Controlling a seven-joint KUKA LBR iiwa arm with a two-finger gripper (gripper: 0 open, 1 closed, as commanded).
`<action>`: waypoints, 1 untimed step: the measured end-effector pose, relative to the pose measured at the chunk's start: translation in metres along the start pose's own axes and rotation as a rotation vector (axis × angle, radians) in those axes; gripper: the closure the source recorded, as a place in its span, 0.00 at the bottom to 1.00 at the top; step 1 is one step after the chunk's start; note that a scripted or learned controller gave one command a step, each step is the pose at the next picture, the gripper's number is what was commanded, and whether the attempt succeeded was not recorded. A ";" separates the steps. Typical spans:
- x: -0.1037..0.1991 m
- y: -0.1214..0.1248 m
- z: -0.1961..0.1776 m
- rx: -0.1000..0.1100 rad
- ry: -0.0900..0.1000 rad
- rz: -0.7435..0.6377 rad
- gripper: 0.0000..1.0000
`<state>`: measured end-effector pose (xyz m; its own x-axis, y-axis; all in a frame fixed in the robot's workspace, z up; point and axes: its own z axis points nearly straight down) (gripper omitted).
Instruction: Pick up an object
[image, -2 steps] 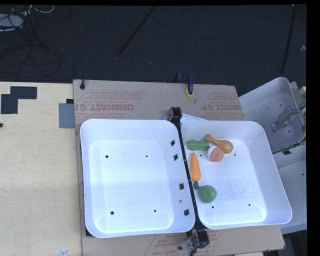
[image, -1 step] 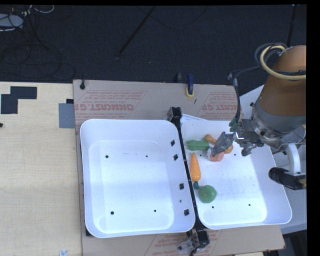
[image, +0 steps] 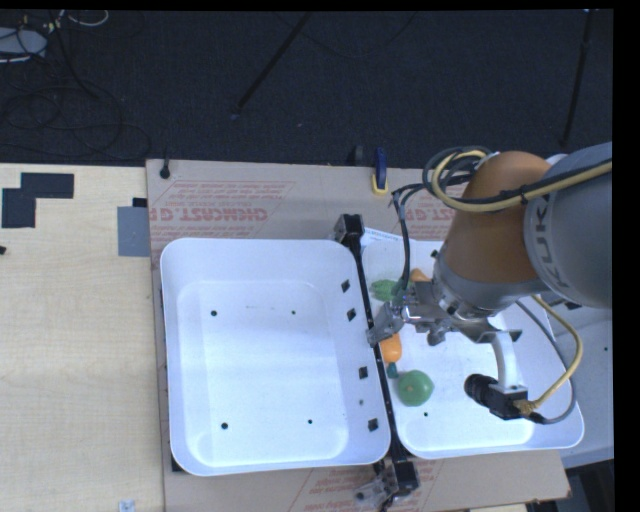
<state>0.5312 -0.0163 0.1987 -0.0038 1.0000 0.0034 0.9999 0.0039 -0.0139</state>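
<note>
My gripper (image: 386, 328) hangs over the left edge of the right bin (image: 500, 446), close to the divider between the two bins. A small orange object (image: 391, 349) sits right under its tip, touching or nearly touching it; whether it is held cannot be made out. A green ball (image: 414, 386) lies on the bin floor just below that. A pale green object (image: 383, 290) rests above the gripper, and another orange piece (image: 418, 275) peeks out beside the wrist. The arm's body hides much of the right bin.
The left bin (image: 180, 300) stands beside the right one, with black clips (image: 362, 372) along their shared rim. A black connector on a yellow cable (image: 497, 395) dangles over the right bin. Cardboard (image: 230, 205) lies under both bins.
</note>
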 end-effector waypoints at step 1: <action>-0.085 0.013 -0.088 -0.021 -0.009 0.011 0.00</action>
<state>0.5455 -0.1016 0.2860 0.0067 1.0000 -0.0053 1.0000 -0.0066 0.0066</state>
